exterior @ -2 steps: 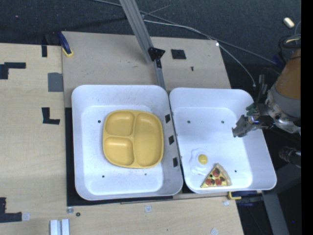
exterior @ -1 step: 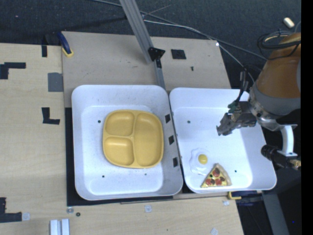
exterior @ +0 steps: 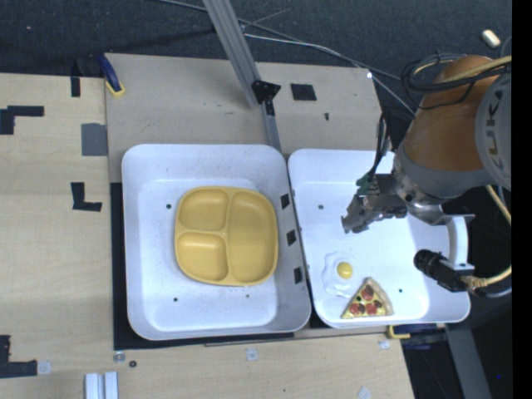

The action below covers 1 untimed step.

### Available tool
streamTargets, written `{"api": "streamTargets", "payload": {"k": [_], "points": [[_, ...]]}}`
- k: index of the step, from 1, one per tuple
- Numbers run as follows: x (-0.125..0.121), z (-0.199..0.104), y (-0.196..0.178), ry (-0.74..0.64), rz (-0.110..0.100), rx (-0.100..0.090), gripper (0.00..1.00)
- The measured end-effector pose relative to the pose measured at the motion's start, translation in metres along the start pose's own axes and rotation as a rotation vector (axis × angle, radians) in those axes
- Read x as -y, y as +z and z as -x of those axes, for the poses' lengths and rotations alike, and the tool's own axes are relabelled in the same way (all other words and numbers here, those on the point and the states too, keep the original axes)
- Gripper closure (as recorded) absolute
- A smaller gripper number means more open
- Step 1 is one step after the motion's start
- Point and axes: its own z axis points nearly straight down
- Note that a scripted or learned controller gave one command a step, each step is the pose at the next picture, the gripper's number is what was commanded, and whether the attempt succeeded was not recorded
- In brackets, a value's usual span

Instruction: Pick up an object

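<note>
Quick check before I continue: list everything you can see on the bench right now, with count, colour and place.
Bins: two, white, side by side on the bench.
Divided plate: one, yellow, middle of the left bin.
Toy fried egg: one, white with yellow yolk, near edge of the right bin.
Toy pizza slice: one, tan with red topping, right of the egg and nearer the bin's edge.
Arm: one, grey and orange, over the right bin.
Gripper: one, dark, above the egg.

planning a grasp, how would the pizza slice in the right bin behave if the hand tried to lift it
The pizza slice lies flat and thin on the right bin floor, so it probably offers little edge to pinch. It looks like a stiff toy, likely light. Pushed, it may slide into the fried egg beside it.
</note>
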Motion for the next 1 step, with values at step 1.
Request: {"api": "streamTargets", "payload": {"k": [1], "points": [[-0.0008,-0.0530,0.0181,0.001,-0.002,0.001,1.00]]}}
